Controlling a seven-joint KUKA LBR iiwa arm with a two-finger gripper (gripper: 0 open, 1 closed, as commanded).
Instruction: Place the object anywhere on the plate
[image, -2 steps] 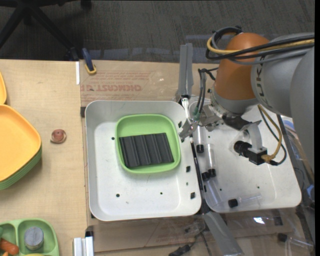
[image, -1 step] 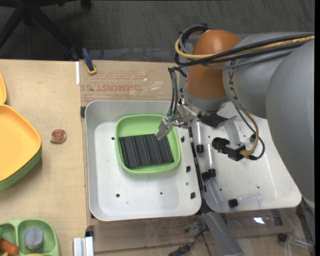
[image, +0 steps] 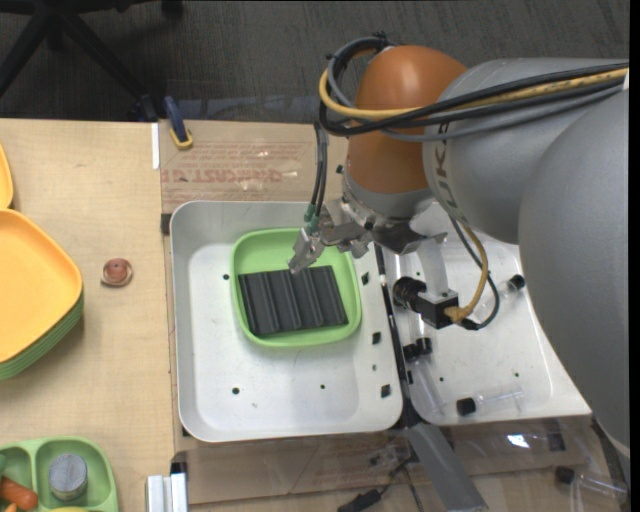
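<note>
A green square plate (image: 297, 252) sits in the left white bin (image: 280, 400), toward its back. A dark grey ribbed rectangular object (image: 292, 300) lies flat on the plate, covering most of it. My gripper (image: 304, 254) hangs over the plate's back right part, just above the upper edge of the ribbed object. Its fingertips point down and left, and nothing shows between them.
The arm's orange band (image: 400, 120) and grey body fill the upper right and cover much of the right bin (image: 500, 390). On the wooden bench at left lie stacked yellow plates (image: 30, 290), a small red knob (image: 117, 271) and a green divided tray (image: 50, 480).
</note>
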